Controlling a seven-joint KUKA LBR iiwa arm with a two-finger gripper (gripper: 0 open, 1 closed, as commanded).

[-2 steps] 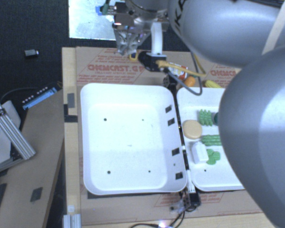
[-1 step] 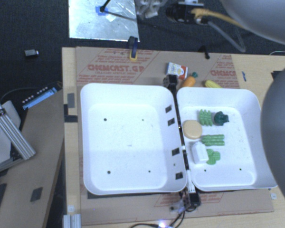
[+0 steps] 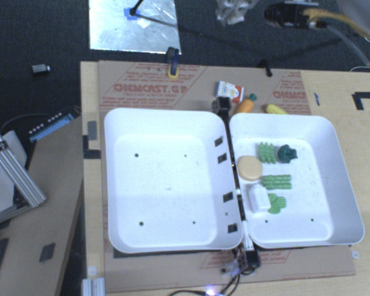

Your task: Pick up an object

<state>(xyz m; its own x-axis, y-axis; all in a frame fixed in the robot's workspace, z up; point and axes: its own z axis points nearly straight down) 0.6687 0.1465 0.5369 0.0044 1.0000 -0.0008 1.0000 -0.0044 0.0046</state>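
Note:
The right bin [image 3: 333, 165] holds several small items on its left side. There is a light green ridged piece [image 3: 266, 152], a dark green piece [image 3: 287, 153], a tan round disc [image 3: 250, 168], a long green ridged piece [image 3: 275, 180], a white block [image 3: 258, 197] and a small green piece [image 3: 277, 203]. My gripper [image 3: 234, 8] hangs high at the top of the view, well beyond the far edge of the bench and far from all of them. Nothing hangs from it.
The left bin [image 3: 120, 165] lies beside the right one. Behind the bins on the cardboard lie an orange carrot toy [image 3: 245, 105], a yellow piece [image 3: 275, 109] and a small red-and-white box [image 3: 228, 90]. A yellow-blue clamp [image 3: 172, 63] stands at the far edge.

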